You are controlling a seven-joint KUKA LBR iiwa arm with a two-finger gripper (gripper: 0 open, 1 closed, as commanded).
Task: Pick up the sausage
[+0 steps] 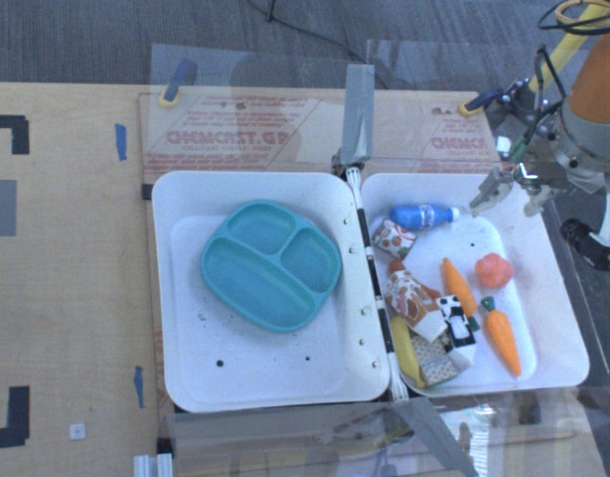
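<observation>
The sausage (457, 284), a slim orange-brown stick, lies at a slant in the middle of the right bin (558, 296), between a brown-and-white packet (412, 301) and a red ball-like fruit (494, 269). My gripper (508, 197) hangs over the bin's far right corner, above and to the right of the sausage and well apart from it. Its two fingers are spread open with nothing between them. The left fingertip (482, 199) sits just right of a blue bottle (422, 215).
A carrot with a green top (502, 336), a banana (406, 351), a black-and-white toy (454, 321) and a small can (392, 237) also lie in the right bin. The left bin (186, 366) holds a teal divided plate (271, 263).
</observation>
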